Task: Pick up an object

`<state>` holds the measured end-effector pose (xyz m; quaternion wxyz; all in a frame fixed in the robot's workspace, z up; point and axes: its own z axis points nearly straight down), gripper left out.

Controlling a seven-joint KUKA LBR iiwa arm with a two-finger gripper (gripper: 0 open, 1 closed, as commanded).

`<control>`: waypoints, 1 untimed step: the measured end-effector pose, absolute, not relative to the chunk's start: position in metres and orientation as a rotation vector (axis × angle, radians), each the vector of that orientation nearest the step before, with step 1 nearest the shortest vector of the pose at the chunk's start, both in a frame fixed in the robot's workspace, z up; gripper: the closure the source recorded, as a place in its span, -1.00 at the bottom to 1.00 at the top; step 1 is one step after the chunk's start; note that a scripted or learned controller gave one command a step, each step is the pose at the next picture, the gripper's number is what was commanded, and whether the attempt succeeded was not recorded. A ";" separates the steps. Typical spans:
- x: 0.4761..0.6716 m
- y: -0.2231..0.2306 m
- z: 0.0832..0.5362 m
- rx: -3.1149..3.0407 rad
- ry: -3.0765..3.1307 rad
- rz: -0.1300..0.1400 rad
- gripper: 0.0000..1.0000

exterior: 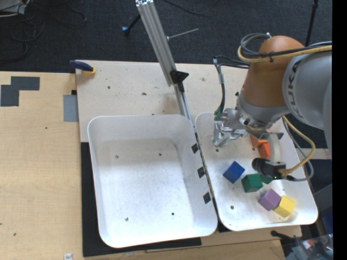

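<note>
Bench (135,91) surface is carrying two white bins, and we are reading them from largest to smallest. We are seeing the left bin (108,129) beside the right bin (303,213), where the candidate objects are lying: a blue cube (233,172), a green cube (251,182), a purple cube (269,199), a yellow cube (286,206) and an orange piece (263,145) partly hidden under the arm (282,80). We are locating the end effector (222,136) near the right bin's upper left corner, apart from the blue cube; nothing is appearing between its tips, and we cannot tell its spread. We are judging the risks as closing on bare floor, striking the bin wall, or nudging the touching purple and yellow cubes.
</note>
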<state>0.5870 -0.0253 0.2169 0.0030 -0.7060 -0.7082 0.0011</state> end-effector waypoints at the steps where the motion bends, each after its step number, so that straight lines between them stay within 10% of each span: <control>1: 0.576 0.036 0.216 -2.212 -2.223 0.003 1.00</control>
